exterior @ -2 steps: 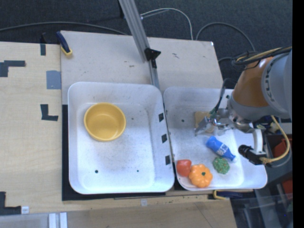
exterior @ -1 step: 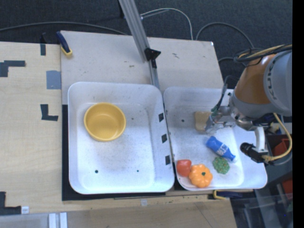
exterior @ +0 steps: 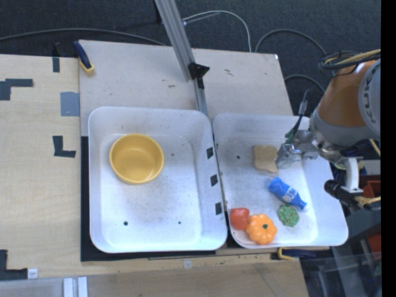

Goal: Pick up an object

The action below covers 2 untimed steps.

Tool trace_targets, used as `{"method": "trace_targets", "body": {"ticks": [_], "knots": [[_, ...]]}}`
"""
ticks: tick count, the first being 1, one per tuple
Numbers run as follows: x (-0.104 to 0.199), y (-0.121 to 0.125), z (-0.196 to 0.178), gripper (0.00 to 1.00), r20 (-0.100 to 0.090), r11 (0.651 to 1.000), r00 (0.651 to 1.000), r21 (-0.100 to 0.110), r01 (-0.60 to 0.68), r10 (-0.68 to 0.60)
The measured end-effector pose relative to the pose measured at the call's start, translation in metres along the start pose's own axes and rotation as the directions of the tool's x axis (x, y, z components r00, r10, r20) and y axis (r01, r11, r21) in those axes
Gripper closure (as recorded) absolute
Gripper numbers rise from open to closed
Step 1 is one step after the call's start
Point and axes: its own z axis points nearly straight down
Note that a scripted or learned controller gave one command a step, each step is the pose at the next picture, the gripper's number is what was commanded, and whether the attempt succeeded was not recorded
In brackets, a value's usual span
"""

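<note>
Now approach phase: gripper (exterior: pixel 286 155) positioned at sponge's (exterior: pixel 265 158) three o'clock; jaws' state cannot be told; descent needed.

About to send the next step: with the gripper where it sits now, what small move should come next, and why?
Probably a short lowering beside the tan sponge-like block. The gripper sits at that block's right edge in the right white bin, and nothing shows as held; the blue bottle lies farther off.

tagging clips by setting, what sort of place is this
Most likely a robotics lab bench set up for pick-up trials. Two shallow white bins sit side by side, toy items such as a small orange pumpkin lie in the right one, and loose cables trail across the floor behind.
</note>
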Motion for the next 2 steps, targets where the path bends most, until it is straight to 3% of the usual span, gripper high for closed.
{"method": "trace_targets", "body": {"ticks": [1,2], "knots": [[0.0021,0.0048,-0.0628,1.0,0.001,1.0,1.0,-0.003,0.001,-0.001],[0.0027,0.0049,-0.0626,1.0,-0.001,1.0,1.0,0.004,0.001,-0.001]]}}
